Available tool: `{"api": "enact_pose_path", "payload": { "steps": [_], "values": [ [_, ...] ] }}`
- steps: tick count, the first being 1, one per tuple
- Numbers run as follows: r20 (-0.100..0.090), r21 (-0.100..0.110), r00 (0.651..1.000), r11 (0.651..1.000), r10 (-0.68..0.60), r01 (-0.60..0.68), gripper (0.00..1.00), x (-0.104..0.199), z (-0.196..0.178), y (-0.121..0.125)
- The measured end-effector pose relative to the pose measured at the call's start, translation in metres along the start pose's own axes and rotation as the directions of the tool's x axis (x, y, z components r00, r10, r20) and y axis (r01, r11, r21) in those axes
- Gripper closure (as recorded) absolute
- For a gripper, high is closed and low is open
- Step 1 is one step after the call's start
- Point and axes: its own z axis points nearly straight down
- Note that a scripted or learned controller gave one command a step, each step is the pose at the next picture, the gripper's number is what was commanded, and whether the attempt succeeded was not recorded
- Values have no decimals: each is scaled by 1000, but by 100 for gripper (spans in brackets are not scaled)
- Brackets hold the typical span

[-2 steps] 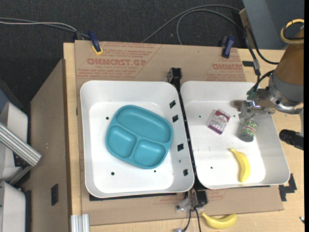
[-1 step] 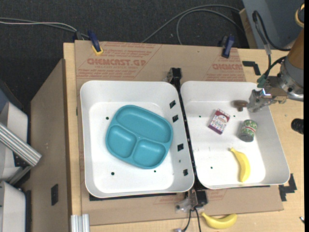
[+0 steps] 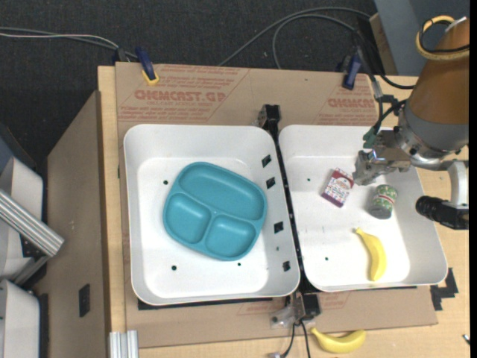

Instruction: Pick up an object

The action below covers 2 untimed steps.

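Your arm (image 3: 440,73) comes in from the right edge of the camera view, grey body with the orange band showing high up near the top corner. The wrist bends down and toward the left, ending in the metal gripper (image 3: 370,167), which hangs low over the upper part of the right bin (image 3: 425,274). Nothing can be made out between its tips from this slanted angle.
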Motion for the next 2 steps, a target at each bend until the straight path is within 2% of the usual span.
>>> {"api": "enact_pose_path", "payload": {
  "steps": [2],
  "values": [
    [1, -1, 1000, 1000, -1, 1, 100, 97, -1, -9]
  ]
}}
